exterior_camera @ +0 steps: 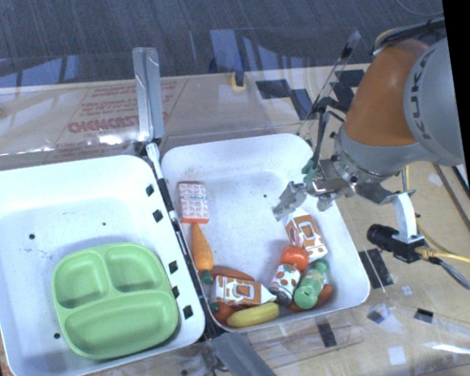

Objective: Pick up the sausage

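Hovering above the right bin's (213, 155) right wall, the hand (294, 200) grips nothing, its spread impossible to tell, poised apparently for descent toward the sausage (234, 272), judged the brown piece heaped with other toys against that bin's near edge.
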You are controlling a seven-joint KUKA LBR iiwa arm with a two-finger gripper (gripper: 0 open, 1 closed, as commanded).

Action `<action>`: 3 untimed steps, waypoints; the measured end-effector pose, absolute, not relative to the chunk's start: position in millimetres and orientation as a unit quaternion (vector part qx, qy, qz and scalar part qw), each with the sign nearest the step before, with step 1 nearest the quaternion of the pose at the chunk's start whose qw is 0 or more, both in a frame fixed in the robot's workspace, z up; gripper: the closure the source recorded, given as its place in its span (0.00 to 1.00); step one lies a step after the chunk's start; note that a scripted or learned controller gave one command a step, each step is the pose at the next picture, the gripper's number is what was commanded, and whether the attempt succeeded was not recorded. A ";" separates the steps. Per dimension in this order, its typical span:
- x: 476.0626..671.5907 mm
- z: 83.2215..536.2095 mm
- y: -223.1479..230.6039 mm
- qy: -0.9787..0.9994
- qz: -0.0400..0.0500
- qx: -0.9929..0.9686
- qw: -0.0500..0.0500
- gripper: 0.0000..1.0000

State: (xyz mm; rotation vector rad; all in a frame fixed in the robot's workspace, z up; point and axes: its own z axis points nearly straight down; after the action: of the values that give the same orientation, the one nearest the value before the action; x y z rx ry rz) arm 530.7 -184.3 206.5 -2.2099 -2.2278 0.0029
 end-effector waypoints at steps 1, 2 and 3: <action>497.6 115.2 -188.7 -0.691 -0.004 -0.723 -0.006 0.00; 497.6 115.1 -188.8 -0.691 -0.004 -0.723 -0.006 0.00; 476.7 181.7 -182.5 -0.705 0.000 -0.709 0.001 0.00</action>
State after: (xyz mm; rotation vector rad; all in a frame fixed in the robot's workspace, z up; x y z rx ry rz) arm 476.7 -182.5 181.7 -2.2253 -2.2147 0.0006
